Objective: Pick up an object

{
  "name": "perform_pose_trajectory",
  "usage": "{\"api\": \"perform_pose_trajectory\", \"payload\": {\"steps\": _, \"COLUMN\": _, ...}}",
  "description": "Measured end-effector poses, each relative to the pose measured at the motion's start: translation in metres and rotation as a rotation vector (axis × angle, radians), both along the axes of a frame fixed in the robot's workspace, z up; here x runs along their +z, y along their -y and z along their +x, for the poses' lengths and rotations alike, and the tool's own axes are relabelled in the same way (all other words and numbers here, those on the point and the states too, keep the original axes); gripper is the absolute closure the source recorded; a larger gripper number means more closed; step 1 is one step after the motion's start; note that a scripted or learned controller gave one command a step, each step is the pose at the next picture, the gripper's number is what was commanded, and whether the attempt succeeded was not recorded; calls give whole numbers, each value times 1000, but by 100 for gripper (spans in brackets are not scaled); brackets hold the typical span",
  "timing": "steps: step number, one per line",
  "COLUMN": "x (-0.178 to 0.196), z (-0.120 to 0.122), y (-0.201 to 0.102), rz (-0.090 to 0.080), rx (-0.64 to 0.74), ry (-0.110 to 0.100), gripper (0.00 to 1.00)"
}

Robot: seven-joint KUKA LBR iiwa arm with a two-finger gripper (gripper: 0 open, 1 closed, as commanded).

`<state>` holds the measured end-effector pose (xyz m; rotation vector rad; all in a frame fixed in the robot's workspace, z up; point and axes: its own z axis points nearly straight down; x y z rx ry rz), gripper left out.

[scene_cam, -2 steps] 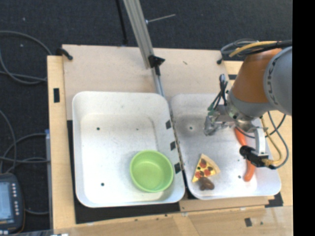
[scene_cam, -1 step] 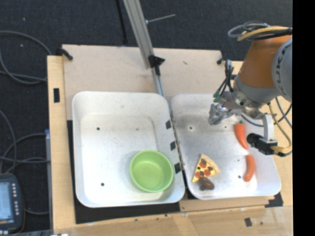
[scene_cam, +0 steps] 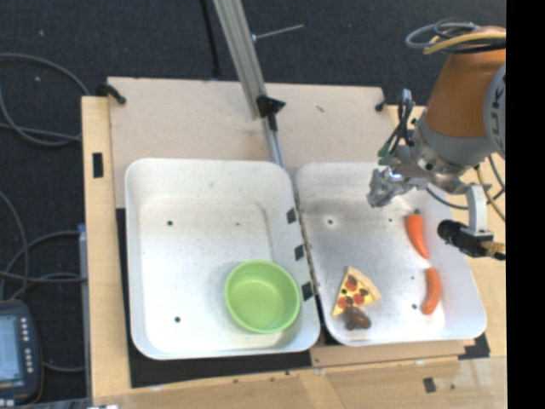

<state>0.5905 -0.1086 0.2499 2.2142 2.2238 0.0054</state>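
The grey arm with its orange band (scene_cam: 464, 75) reached in from the right and hung over the upper part of the right-hand shallow white bin (scene_cam: 341, 194). Its metal tool (scene_cam: 383, 186) was poised above bare bin floor, up and to the left of the nearest carrot, and nothing lay between its tips. Whether that tool was spread or closed could not be told from this slanted view, since the tips were small and blurred together.

In the right-hand bin lay four items. A short orange toy carrot (scene_cam: 416, 235) rested tilted near the right wall, just below and to the right of the tool. A second orange-red toy sausage or carrot piece (scene_cam: 432, 290) lay lower down, near the same wall and apart from the first. A triangular toy pizza slice with red dots (scene_cam: 357, 290) sat near the bin's lower left, and a small dark brown lump (scene_cam: 358, 319) touched its lower edge.

The left-hand shallow white bin (scene_cam: 170, 203) held a round lime-green plastic bowl (scene_cam: 262, 296), upright, in its lower right corner. Both bins sat side by side on the pale wooden bench (scene_cam: 187, 118).
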Motion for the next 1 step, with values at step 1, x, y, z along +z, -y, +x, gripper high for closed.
{"api": "perform_pose_trajectory", "payload": {"steps": 1, "x": -7, "z": 17, "y": -41, "rz": 0, "rx": 2, "ry": -3, "gripper": 100}}
